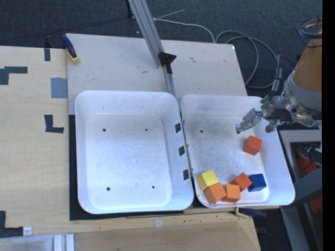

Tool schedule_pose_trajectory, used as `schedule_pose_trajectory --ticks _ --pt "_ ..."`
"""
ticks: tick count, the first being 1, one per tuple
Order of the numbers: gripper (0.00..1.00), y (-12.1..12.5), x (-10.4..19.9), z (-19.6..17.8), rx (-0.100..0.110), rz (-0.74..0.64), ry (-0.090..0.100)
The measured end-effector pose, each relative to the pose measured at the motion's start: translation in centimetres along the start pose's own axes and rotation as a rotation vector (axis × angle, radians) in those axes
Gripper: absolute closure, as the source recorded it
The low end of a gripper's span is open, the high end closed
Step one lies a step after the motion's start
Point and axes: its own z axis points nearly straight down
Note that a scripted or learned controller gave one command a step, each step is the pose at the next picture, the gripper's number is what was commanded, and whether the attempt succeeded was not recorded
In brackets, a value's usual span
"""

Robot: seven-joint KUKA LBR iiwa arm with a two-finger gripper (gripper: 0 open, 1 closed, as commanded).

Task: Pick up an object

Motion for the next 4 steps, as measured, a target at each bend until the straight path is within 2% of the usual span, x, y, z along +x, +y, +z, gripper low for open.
schedule_pose_trajectory --ticks 1,2,3,4 --pt "0.00 -2.2 -4.5 12.2 0.009 0.004 0.001" --pt "0.00 2.8 -4.9 19.1 0.004 -0.001 0.000" --pt "0.00 8.7 -7.1 18.9 -0.004 -0.001 -0.002" --pt "0.00 13.7 -4.4 18.8 -0.003 -0.004 0.000"
